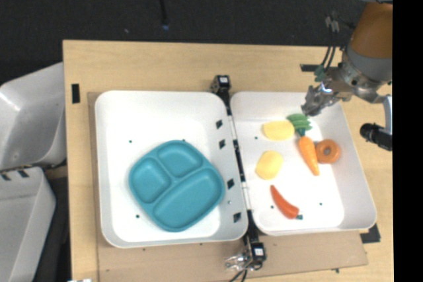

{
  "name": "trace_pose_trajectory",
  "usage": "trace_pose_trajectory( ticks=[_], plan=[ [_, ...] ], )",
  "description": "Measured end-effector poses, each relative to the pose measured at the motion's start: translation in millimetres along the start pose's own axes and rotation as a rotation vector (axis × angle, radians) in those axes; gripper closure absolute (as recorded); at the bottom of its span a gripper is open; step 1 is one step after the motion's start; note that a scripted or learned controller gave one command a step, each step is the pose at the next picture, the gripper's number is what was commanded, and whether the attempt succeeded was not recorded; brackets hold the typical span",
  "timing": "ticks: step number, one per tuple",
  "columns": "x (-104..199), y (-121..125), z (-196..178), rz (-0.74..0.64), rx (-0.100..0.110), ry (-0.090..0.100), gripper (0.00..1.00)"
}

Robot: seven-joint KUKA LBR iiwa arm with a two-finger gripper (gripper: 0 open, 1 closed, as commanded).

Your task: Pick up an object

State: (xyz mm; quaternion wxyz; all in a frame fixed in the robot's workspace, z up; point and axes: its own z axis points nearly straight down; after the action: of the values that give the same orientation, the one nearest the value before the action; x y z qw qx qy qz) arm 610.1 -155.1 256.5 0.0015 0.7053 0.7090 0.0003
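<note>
The grey two-finger gripper (317, 101), its state unclear to me, hovers just at one o'clock of the orange plastic carrot (308, 152), whose long axis probably runs eleven-to-five.

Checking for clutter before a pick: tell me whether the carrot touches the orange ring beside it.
Touching. The camera view shows the orange ring pressed against the carrot on its right side, no white bin floor between them.

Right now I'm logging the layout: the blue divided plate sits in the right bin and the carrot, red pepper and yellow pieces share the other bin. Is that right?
Not quite. The camera view shows the blue divided plate in the left bin, not the right. The carrot, red pepper and yellow pieces share the right bin.
</note>
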Motion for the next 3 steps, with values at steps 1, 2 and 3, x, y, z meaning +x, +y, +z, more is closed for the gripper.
trace_pose_trajectory(
  ticks=[1,2,3],
  plan=[
    [58.8,0.6,-4.6,-0.001,0.001,0.002,1.00],
    [104.0,8.3,7.4,-0.001,0.004,0.003,1.00],
    [154.4,8.5,19.4,0.000,0.004,0.002,1.00]
  ],
)
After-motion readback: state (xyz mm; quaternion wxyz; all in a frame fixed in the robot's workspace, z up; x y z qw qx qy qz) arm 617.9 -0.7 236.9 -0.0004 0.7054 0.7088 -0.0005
